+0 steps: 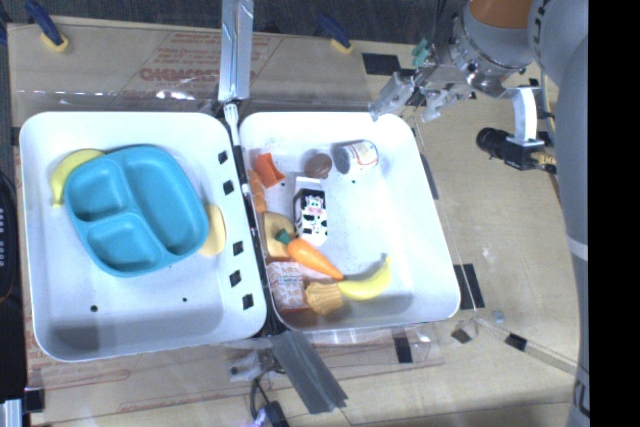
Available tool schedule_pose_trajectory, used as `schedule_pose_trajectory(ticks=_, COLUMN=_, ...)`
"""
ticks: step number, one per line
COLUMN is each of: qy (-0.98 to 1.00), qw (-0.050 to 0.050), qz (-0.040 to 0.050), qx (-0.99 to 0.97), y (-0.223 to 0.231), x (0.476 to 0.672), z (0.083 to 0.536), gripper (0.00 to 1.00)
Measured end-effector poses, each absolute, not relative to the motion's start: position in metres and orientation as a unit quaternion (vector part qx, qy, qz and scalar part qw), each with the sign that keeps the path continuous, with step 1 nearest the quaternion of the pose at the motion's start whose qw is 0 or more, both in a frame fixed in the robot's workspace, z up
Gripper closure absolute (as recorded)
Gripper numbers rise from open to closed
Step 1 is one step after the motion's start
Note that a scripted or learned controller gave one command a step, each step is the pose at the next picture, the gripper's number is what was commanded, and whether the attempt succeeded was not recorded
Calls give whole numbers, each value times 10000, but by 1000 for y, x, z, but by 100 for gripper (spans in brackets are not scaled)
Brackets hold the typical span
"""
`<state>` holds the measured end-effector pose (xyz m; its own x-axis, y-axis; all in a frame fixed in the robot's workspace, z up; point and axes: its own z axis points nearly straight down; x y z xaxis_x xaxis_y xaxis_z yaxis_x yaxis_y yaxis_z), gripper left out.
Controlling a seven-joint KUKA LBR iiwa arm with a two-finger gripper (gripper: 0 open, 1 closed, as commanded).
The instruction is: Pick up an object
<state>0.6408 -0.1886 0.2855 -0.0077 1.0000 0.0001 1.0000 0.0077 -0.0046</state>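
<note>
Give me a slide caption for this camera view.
Gripper above right bin's far rim; carrot and banana inside.

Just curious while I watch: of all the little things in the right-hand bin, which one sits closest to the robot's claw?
The small can lying on its side at the far end of the right bin, closest to the gripper.

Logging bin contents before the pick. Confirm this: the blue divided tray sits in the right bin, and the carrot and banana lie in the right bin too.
One detail is wrong. The camera view shows the blue divided tray in the left bin, not the right bin. The carrot and banana do lie in the right bin, as stated.
</note>
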Motion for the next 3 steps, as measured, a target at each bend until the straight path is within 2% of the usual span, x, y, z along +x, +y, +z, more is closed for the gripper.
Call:
schedule_pose_trajectory(ticks=1, qy=-6951, qw=-54, qz=-40, qx=-7189, y=-167, x=602, z=120, gripper=0)
schedule_pose_trajectory(ticks=2, qy=-7267, qw=-6, qz=-9, qx=-6869, y=-149, x=613, z=165, gripper=0)
schedule_pose_trajectory(ticks=3, qy=-7830, qw=30, qz=13, qx=-6220, y=-108, x=563, z=107, gripper=0)
